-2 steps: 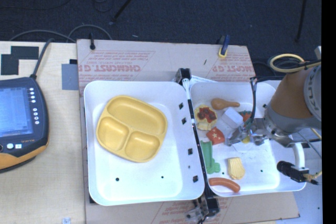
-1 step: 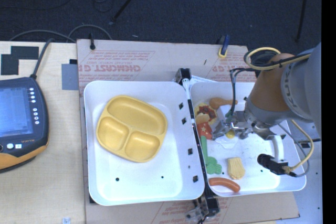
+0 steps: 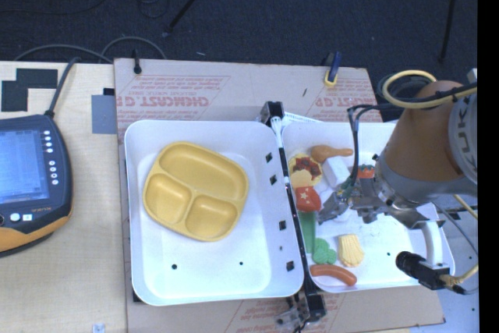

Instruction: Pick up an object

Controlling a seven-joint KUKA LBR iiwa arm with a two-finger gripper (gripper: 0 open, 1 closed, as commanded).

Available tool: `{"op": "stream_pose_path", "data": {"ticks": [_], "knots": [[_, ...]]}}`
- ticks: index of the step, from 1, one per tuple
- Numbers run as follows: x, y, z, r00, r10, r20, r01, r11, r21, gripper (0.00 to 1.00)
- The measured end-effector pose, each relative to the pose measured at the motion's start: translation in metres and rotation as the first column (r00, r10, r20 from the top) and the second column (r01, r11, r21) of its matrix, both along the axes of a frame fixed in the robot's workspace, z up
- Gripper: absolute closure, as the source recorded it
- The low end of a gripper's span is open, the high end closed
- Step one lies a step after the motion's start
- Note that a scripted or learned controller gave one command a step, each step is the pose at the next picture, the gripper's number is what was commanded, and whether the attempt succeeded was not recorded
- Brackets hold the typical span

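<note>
Arm (image 3: 425,144) is reaching in from the right over the right bin (image 3: 405,265), gripper (image 3: 337,207) sitting low at that bin's left-centre. Jaws are pointing left toward the toy food; how far open they are, cannot tell, too dark and cluttered. Nothing visibly between them.

Toy food is crowding the right bin's left side: chicken drumstick (image 3: 330,153) at top, a red-yellow piece (image 3: 305,166) just below it, red tomato-like piece (image 3: 307,199) just beside the jaws, green piece (image 3: 310,232) running down along the divider, green lump (image 3: 323,251) near it, corn cob (image 3: 352,250) just right of that, hot dog sausage (image 3: 334,274) lying at the bottom edge.

Left bin (image 3: 156,269) is holding a yellow divided plate (image 3: 195,189), three compartments, sitting upper-centre.

Teach pendant (image 3: 30,175) is lying on the desk (image 3: 70,285) at far left, screen lit. Blue clamp (image 3: 333,68) is sitting on the cardboard (image 3: 203,93) edge behind the bins.
</note>
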State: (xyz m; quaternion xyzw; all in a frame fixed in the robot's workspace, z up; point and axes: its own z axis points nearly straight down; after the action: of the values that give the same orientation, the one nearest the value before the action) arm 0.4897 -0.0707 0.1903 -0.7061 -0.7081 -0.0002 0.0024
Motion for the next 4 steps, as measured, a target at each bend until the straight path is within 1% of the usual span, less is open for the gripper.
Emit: {"op": "stream_pose_path", "data": {"ticks": [1, 2, 3, 4], "knots": [[-0.015, 0.031, -0.005, 1.0, -0.002, -0.006, 0.002, 1.0, -0.001, 0.0], [-0.014, 0.029, 0.002, 1.0, -0.005, -0.012, 0.005, 1.0, -0.001, 1.0], [-0.014, 0.029, 0.002, 1.0, -0.007, -0.012, 0.007, 1.0, -0.001, 0.0], [-0.014, 0.028, 0.01, 1.0, -0.008, -0.018, 0.008, 1.0, 0.0, 1.0]]}}
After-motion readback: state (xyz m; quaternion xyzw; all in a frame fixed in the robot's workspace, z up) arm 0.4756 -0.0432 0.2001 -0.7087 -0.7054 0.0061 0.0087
